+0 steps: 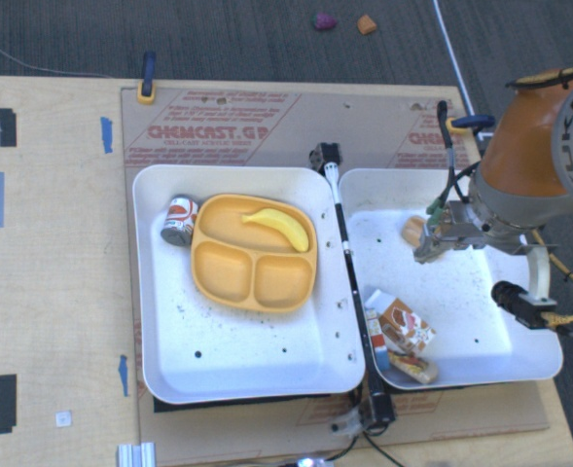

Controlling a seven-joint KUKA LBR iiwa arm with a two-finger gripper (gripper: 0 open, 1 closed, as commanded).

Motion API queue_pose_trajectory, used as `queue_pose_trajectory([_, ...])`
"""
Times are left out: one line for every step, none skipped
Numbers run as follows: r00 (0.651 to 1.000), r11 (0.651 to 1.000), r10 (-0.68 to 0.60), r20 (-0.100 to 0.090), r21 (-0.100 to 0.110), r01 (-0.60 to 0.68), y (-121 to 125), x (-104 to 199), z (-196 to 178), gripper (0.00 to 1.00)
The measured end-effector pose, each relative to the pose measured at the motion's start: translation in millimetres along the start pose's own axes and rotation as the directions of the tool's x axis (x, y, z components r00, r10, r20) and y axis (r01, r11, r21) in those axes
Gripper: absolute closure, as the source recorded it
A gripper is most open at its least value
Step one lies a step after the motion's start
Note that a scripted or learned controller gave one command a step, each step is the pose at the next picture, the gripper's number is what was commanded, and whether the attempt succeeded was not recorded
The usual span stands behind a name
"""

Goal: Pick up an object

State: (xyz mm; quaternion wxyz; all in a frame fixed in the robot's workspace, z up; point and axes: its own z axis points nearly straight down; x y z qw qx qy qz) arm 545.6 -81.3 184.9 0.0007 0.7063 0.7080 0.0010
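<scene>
Though half hidden, tan object [414, 230] beside gripper [432, 248]

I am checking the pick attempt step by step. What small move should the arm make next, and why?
Probably a short move toward the view's left and down. The gripper hangs in the right bin, just beside the small tan object at its upper-left, and nothing shows between the fingers yet, so it likely needs centering over that object first.

Grey arm [544, 163] reaches in from the right, hand [434, 246] angled down-left.
</scene>
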Motion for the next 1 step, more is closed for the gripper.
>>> queue_pose_trajectory([1.000, 1.000, 0.003, 0.000, 0.004, -0.003, -66.4, -3.7, 0.3, 1.00])
